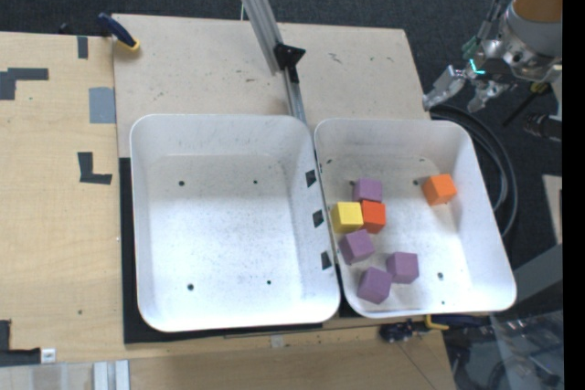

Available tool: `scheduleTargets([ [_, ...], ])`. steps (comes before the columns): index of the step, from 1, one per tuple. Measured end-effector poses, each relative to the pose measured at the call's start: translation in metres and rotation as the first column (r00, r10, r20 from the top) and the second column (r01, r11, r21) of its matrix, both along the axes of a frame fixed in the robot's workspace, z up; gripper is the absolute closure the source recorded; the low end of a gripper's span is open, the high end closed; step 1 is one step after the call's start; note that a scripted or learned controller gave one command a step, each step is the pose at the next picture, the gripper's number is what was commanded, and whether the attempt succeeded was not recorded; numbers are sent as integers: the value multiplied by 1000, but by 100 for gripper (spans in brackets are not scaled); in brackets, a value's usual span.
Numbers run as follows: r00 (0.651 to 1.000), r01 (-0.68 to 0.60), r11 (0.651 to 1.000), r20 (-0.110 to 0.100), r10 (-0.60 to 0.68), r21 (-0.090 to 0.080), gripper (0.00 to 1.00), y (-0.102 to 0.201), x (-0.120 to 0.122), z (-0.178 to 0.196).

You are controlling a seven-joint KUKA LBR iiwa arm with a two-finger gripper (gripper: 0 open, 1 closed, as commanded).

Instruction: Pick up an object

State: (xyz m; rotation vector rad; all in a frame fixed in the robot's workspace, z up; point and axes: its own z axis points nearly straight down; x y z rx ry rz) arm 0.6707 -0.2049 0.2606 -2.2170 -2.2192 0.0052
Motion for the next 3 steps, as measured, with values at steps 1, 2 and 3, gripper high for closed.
scheduleTargets([
  [1,1000,-1,1000,4,1,-3,0,0,1,4],
  [2,1000,0,1000,-1,0,-1,0,-1,-10,-54],
  [3,1000,0,1000,-1,0,-1,0,-3,-20,-106],
])
